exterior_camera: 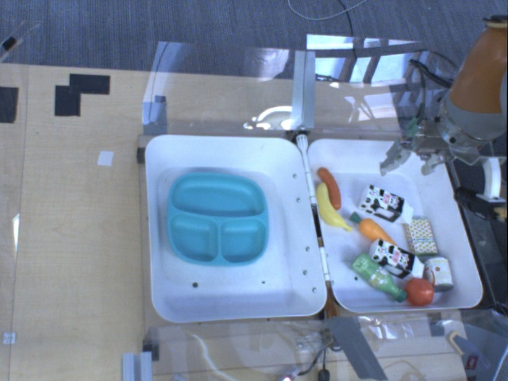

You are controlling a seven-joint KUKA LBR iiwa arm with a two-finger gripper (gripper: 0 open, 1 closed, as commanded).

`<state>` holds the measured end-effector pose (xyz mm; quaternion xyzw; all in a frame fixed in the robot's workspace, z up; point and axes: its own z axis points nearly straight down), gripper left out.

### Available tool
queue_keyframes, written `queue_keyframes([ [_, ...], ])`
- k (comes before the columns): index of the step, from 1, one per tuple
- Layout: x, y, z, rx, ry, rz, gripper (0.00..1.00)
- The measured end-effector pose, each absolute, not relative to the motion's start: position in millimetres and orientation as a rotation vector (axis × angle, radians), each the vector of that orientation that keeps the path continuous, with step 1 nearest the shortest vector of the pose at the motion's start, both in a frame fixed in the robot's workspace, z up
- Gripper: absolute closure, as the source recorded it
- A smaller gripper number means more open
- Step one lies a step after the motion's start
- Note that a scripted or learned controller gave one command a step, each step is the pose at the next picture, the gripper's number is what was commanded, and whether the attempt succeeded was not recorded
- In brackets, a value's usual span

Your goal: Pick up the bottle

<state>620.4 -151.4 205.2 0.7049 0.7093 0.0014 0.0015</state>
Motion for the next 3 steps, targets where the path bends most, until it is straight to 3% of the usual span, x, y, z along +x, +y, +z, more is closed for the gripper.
queue_keyframes([
  [1, 626.3, -130.2, 96.7, 1.943, 2.461, 0.007, 0.00],
  [2, 602.2, -91.7, 90.8, 1.661, 2.651, 0.011, 0.00],
  [3, 569.9, -94.6, 92.0, 1.279, 2.848, 0.011, 0.00],
])
